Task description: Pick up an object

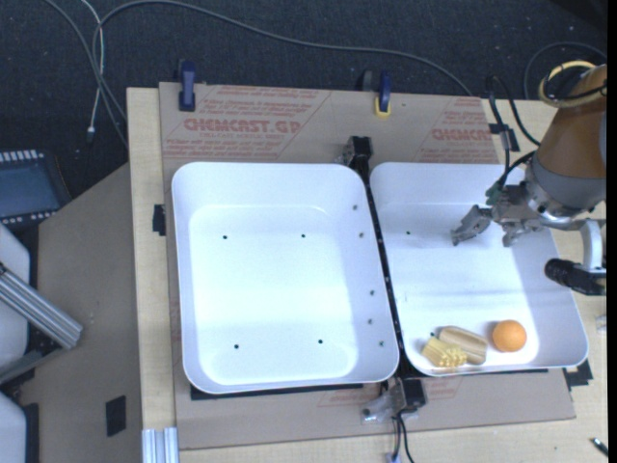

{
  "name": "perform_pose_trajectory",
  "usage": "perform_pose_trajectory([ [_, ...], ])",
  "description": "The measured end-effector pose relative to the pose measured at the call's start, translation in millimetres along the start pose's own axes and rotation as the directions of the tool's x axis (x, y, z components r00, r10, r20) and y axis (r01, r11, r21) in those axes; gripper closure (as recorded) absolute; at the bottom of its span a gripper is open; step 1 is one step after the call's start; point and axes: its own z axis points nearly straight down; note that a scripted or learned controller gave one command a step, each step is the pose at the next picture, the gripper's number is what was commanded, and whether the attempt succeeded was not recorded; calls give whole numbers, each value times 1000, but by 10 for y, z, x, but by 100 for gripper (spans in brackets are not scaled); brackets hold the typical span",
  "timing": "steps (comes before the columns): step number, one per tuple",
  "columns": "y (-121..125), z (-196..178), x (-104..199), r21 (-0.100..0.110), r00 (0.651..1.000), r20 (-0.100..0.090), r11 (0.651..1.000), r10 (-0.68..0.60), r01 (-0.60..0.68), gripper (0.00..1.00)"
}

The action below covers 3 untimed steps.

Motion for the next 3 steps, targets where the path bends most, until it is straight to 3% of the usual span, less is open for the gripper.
perform_pose_trajectory([
  [1, 16, -140, -4, -7, 1000, 2, 1000, 0, 0, 100],
  [2, 0, -760, 44, -10, 1000, 2, 1000, 0, 0, 100],
  [3, 5, -1059, 43, -8, 1000, 2, 1000, 0, 0, 100],
])
